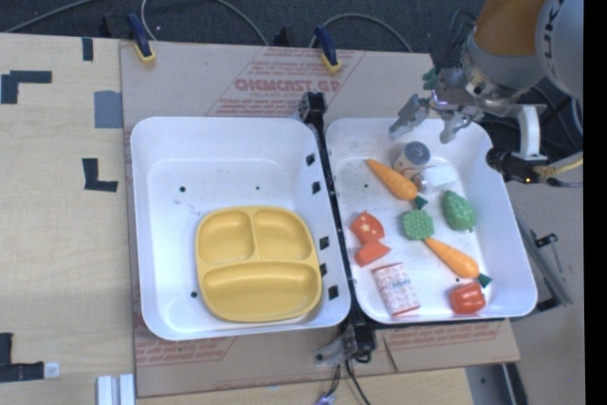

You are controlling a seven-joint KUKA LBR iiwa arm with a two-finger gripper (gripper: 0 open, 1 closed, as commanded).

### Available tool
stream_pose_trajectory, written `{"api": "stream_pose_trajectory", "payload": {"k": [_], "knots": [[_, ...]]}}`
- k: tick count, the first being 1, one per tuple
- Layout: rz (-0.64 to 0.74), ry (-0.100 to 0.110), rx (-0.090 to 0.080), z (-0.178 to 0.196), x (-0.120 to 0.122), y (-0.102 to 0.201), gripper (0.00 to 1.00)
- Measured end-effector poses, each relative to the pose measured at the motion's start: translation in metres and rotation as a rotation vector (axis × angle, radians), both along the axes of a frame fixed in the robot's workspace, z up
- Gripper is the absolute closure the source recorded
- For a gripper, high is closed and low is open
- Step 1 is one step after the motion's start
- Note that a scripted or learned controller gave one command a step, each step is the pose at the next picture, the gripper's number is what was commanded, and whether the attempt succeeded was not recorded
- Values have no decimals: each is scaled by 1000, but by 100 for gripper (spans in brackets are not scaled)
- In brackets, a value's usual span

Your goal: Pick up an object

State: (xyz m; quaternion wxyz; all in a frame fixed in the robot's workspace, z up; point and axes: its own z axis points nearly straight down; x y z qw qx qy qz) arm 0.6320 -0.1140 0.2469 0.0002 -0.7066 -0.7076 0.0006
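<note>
My gripper [433,120] hangs open over the far edge of the right bin [517,247], with nothing between its fingers. Just below it lie a small grey round piece [415,153] and an orange carrot [393,178]. Further down the right bin are a green broccoli piece [416,225], a green vegetable [459,211], a second carrot [450,256], a red pepper piece [366,226], an orange wedge [372,252], a red-and-white can [395,288] and a red tomato [467,298].
The left bin [166,156] holds a yellow divided plate [258,263]. A black divider clip [311,105] sits between the bins at the far edge. Cables run across the dark floor behind the bench.
</note>
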Motion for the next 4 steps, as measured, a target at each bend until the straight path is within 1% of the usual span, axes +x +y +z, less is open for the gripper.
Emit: {"api": "stream_pose_trajectory", "payload": {"k": [1, 2, 3, 4], "knots": [[-2, 5, 1, -146, -47, -29, 0], [1, -6, 0, -160, 22, -7, 0], [0, -4, -1, -80, 37, -42, 0], [-1, 3, 1, -131, -39, -8, 0]]}}
